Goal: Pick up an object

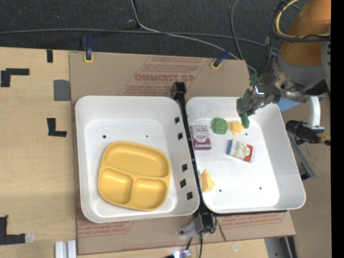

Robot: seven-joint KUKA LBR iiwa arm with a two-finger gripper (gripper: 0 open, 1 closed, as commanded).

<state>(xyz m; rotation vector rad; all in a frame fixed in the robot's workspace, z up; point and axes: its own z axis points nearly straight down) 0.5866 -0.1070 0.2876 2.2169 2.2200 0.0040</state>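
The tool [245, 113] is seen over the right bin [279, 160], near its far edge; its state cannot be told. It should be lowered straight onto the yellow piece [235, 127].

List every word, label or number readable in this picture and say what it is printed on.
"CHEMCAST GP", red, partly hidden: on the brown cardboard sheet under the bins.
Further red print below it on that sheet: too small to read.
Pink-and-white packet in the right bin: print blurred.
Red, white and blue carton: print blurred.
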